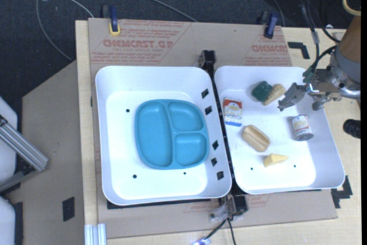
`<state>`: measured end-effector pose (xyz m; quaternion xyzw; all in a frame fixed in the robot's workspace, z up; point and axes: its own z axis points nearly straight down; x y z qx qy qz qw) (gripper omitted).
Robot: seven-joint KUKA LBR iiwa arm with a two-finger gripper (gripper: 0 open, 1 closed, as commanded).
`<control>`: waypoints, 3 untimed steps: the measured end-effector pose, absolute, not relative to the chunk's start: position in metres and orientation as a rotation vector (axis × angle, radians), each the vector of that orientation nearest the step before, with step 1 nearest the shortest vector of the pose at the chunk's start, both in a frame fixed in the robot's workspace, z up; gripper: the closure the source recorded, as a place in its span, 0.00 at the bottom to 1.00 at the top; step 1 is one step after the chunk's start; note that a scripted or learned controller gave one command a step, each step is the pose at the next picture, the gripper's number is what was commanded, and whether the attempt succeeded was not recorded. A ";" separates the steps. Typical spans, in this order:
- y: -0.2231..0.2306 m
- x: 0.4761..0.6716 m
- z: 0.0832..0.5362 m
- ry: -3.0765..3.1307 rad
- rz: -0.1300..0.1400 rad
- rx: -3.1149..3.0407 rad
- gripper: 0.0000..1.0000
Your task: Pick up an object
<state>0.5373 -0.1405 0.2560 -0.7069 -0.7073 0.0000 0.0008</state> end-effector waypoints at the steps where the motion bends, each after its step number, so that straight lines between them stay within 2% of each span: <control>1: -0.147 0.530 0.209 -2.216 0.005 -2.219 0.00; 2: -0.142 0.531 0.165 -2.217 0.004 -2.217 0.00; 3: -0.146 0.527 0.103 -2.215 0.005 -2.217 0.00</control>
